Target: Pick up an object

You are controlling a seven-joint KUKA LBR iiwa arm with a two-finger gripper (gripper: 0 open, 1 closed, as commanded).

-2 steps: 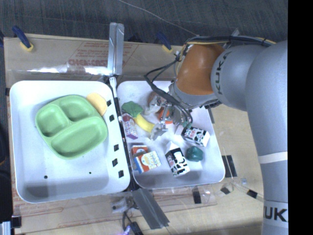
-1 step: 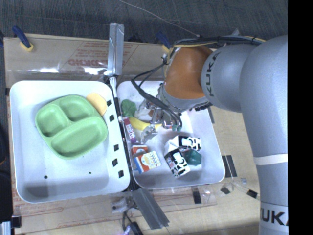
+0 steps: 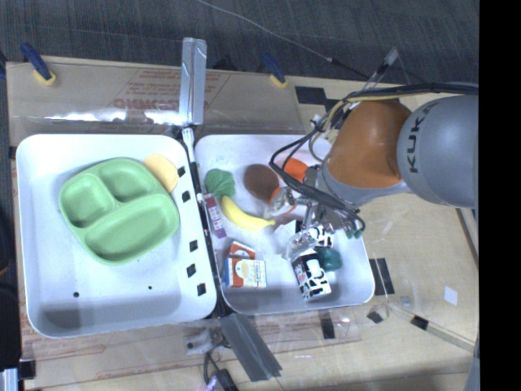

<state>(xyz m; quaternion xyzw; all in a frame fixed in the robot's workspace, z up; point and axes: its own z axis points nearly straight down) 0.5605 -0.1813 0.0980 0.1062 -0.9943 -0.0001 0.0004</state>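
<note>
Camera view: tool point(image 3: 313, 233) hangs just above the cow-patterned carton point(image 3: 312, 276); grip state cannot be told. Descend centred, avoiding the adjacent teal piece point(image 3: 330, 258).

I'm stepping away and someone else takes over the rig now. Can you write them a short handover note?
Gripper: low in the right bin, over the black-and-white carton; whether the fingers are open or shut can't be seen.
Right bin contents: banana, green item, brown item, orange-and-white box.
Left bin: green divided plate, yellow item.
Done: nothing visibly lifted.
Left: grasp and lift one object.
</note>
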